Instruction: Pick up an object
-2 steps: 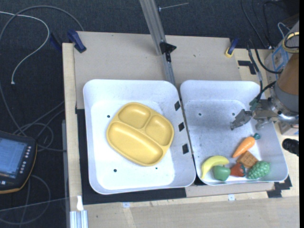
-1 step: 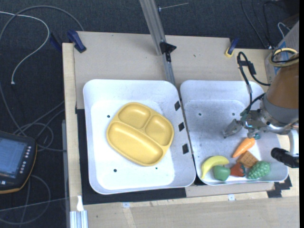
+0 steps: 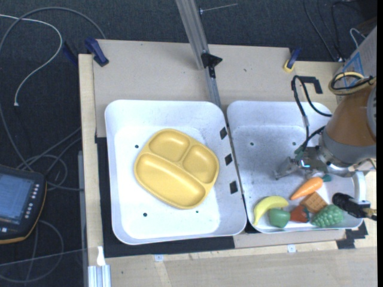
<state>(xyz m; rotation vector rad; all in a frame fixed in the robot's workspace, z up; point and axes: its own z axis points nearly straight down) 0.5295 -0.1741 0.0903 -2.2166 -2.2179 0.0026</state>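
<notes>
The worktop point(image 3: 179, 268) carried two white bins. The hand point(image 3: 293, 167) hovered low at centre-right in the right bin point(image 3: 263, 124), fingers apart and gripping nothing. Nothing was lifted yet. The carrot point(image 3: 306, 188), banana point(image 3: 267, 207) and grapes point(image 3: 328, 216) crowded the lower-right rim, cramping approach; the bin's upper floor lay open.

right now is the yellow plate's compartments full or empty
Empty. The yellow plate in the left bin shows three bare compartments.

glossy yellow plastic tray point(image 3: 176, 168), matt white bins point(image 3: 119, 124)
</notes>
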